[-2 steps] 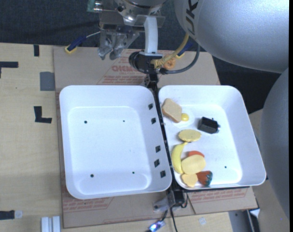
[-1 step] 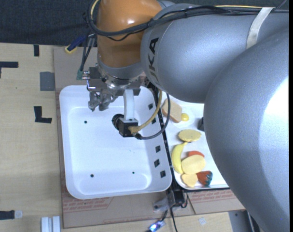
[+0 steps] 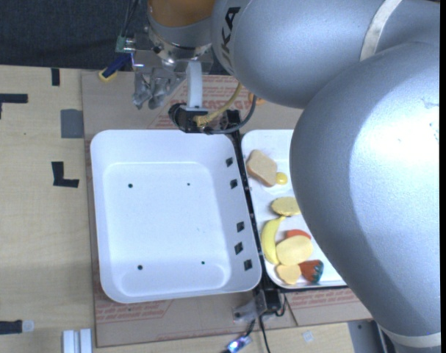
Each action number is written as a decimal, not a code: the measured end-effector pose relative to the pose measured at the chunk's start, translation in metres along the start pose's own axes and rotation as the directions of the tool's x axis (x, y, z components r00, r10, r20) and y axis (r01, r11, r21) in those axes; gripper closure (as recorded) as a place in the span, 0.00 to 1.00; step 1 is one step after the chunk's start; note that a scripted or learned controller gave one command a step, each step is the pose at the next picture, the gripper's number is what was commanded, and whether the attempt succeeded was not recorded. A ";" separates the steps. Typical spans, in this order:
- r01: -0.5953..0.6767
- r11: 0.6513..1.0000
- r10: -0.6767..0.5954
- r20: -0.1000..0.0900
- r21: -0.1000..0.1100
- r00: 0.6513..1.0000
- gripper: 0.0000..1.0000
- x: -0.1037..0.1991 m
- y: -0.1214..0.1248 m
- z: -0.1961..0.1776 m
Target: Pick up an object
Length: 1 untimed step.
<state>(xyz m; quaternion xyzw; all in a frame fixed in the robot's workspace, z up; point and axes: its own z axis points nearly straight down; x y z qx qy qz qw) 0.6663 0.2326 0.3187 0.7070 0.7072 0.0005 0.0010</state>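
— Were the jaws apart or together?

— I couldn't tell; the two-finger metal gripper [image 3: 155, 93] hung past the far rim of the shallow white left-hand bin [image 3: 105, 197].

— And the pickings?

— In the white right-hand bin [image 3: 270, 140]: a tan bread-like wedge [image 3: 261, 168], a yellow banana [image 3: 270, 240], perhaps a red strawberry [image 3: 311, 271].

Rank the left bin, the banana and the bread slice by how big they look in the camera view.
1. Left bin, by far the largest.
2. Banana.
3. Bread slice, close to the banana in apparent size, so these two are hard to separate.
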 end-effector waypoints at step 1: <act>0.003 1.000 -0.003 -0.005 -0.011 1.000 1.00 0.001 0.003 -0.157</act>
